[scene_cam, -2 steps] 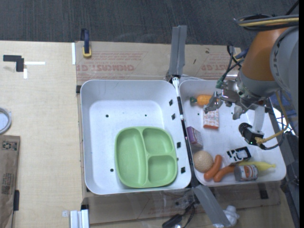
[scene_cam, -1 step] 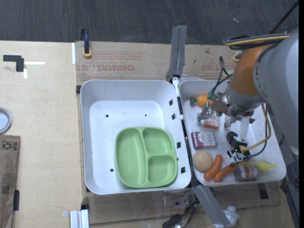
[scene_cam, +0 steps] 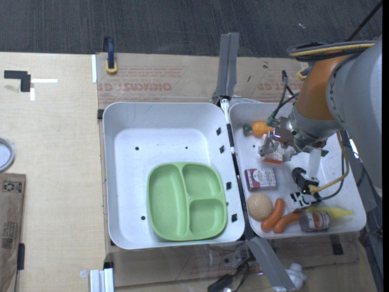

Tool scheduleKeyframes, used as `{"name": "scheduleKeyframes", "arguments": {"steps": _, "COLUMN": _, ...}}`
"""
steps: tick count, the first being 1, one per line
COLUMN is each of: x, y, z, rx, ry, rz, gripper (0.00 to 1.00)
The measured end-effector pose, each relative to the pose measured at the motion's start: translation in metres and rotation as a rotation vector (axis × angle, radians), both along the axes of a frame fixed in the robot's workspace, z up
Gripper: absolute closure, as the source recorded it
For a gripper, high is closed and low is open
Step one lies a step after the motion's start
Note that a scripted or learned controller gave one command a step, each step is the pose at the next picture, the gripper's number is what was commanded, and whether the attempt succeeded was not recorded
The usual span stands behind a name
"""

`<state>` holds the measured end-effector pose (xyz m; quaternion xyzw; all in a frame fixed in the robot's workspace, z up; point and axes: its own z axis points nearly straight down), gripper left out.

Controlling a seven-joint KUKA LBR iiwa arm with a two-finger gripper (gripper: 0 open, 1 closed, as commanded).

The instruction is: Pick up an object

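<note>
Nearest the lens, sausages (scene_cam: 277, 215) and a can (scene_cam: 315, 220) lie well below the claw (scene_cam: 271, 146). Whether that claw is open or shut I cannot tell; it hangs over a red-white item (scene_cam: 275, 157), with the packet (scene_cam: 261, 178) just below. Crowding risks a glancing, failed grab.

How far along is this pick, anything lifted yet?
Done so far: the arm has reached the right bin, with the gripper low near its upper left, beside the carrot. In hand: I can't see anything between its fingers. Left: the actual grasp and lift. The red packet, round bun and sausages lie on the bin floor.
</note>
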<state>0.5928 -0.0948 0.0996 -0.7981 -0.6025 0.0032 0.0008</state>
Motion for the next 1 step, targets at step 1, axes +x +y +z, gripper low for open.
{"name": "scheduleKeyframes", "arguments": {"steps": 1, "x": -0.0017, "y": 0.0678, "z": 0.1037, "rx": 0.002, "ry": -0.003, "rz": 0.15, "gripper": 1.0}}
